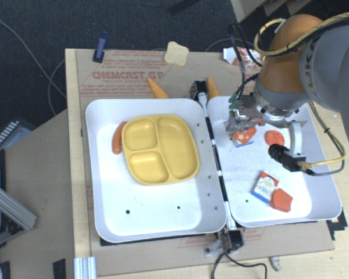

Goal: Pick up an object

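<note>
Bench: we record dark carpet behind and a cardboard sheet under two white bins.

Left bin: we list a yellow divided plate and, touching its left edge, an orange-red sausage.

Right bin: we list a small red-and-white object directly beneath the gripper; a red piece just to its right; a small box touching a red wedge near the front.

Gripper: lowered over the red-and-white object; contact uncertain, and we cannot tell how it is set.

Cardboard, behind the bins: we list a bread slice, a carrot, a blue item.
</note>
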`<state>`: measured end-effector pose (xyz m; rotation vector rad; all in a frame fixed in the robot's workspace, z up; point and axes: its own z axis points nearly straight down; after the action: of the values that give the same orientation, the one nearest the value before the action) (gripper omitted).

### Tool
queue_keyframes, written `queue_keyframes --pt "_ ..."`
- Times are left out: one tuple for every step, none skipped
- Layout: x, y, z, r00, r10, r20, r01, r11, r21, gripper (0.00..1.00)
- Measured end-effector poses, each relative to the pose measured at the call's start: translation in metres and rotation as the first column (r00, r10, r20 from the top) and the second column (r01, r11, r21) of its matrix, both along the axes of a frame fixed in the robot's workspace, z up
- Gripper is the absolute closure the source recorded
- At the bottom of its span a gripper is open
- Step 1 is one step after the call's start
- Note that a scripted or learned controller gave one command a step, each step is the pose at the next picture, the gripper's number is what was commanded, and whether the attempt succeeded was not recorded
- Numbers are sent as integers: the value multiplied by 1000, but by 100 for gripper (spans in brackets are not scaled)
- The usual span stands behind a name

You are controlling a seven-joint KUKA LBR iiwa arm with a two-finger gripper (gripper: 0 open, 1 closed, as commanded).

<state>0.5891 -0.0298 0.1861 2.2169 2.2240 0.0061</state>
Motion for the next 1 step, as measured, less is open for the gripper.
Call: queue_keyframes --pt "21 -7 12 1000 -2 -1 2 1000 -3 100"
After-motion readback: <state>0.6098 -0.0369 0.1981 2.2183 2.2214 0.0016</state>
